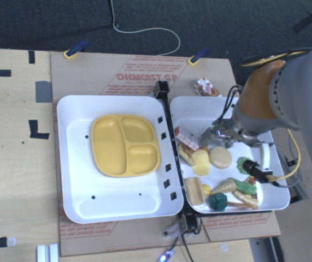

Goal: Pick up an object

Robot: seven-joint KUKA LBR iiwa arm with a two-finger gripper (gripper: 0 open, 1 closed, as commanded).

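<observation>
The right bin (199, 109) holds several toy foods: a pale yellow piece (200, 162), a round cream piece (220, 158), a red and white packet (187, 141), a tan block (193, 190), a dark green ball (218, 201), a cone (224, 186) and green bits (248, 165). My gripper (217, 134) hangs low in this bin, just above the cream piece and right of the packet. Its fingers are dark and small here. I see nothing between them.
The left bin (74, 146) holds a yellow divided plate (125, 144). A crumpled wrapper (205, 87) lies on the cardboard behind the right bin. Blue and yellow clips (76, 49) pin the cardboard. A white cable (145, 31) loops at the back.
</observation>
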